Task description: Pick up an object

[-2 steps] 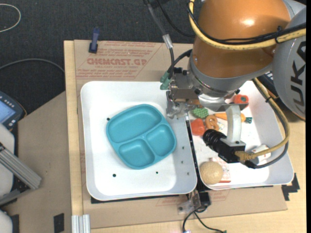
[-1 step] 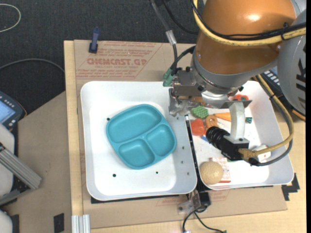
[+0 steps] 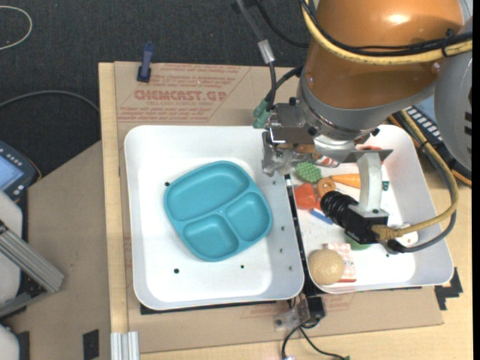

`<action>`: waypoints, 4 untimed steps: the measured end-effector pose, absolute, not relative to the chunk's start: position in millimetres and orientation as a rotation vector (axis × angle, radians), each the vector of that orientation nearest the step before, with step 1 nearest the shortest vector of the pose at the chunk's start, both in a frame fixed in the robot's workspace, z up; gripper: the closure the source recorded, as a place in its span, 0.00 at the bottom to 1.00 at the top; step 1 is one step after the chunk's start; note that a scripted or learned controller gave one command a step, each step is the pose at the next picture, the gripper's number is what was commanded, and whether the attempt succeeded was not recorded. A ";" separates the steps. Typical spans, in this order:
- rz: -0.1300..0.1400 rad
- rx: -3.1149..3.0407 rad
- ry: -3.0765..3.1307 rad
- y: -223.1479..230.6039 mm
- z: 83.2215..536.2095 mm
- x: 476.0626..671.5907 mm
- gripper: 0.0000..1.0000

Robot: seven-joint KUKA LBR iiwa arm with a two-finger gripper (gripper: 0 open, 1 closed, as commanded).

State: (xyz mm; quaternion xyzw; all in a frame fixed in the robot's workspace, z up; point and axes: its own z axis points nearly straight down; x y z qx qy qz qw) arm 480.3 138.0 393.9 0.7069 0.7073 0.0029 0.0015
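The arm's big orange band and grey wrist hang over the back of the right bin. My gripper is low over that bin's left side, largely covered by the wrist. Just beneath and beside it lie a green piece, an orange carrot-like piece and a red-orange piece. A tan round ball rests at the bin's front left, apart from the gripper. I see nothing clearly held.
A teal divided plate lies in the middle of the left bin. A black cylinder with a yellow hose and a white bracket hang from the arm over the right bin. Cables trail behind the bench.
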 end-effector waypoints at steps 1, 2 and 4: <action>0.012 2.217 2.219 138.5 404.0 480.9 1.00; 0.016 2.215 2.219 139.0 414.2 481.3 1.00; -0.010 2.231 2.216 160.5 460.5 479.1 1.00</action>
